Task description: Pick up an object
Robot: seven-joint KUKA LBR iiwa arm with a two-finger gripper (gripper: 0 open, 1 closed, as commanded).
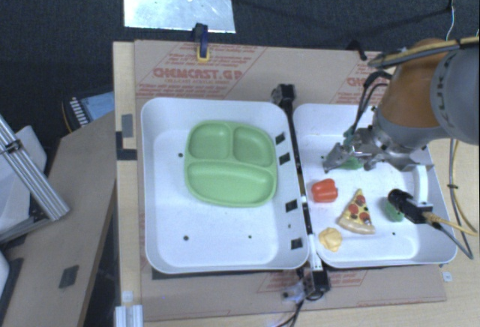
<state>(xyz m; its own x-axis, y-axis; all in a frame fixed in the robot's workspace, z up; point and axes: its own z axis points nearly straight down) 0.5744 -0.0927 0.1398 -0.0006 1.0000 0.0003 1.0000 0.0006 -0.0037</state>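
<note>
My gripper is low over the back left part of the right bin, reaching in from the right. A small green thing shows right at its tip; whether it is gripped is hidden by the wrist. In front of the gripper lie a red toy pepper, a toy pizza slice and a yellow toy near the bin's front left corner. Another green toy lies to the right of the pizza slice.
The left bin holds a green divided plate at its middle. A black divider with clips runs between the two bins. The grey and orange arm hangs over the right bin's back right.
</note>
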